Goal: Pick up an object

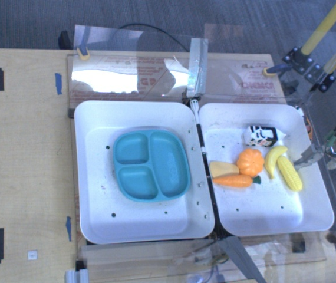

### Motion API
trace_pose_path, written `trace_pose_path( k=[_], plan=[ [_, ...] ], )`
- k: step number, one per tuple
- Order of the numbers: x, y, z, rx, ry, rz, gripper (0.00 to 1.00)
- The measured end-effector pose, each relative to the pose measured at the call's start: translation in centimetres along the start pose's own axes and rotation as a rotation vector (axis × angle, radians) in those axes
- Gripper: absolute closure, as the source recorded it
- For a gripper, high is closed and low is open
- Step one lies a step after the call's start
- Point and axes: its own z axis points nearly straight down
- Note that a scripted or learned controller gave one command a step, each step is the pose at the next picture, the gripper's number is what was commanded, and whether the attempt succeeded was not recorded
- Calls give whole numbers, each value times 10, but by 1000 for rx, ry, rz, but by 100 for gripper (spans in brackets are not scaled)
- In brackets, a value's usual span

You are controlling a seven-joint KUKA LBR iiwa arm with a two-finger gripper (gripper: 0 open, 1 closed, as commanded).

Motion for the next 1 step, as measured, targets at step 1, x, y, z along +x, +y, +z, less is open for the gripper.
trace_pose_path(
  k=[1],
  plan=[
    [7,-15,54,2,0,132,0]
  ],
)
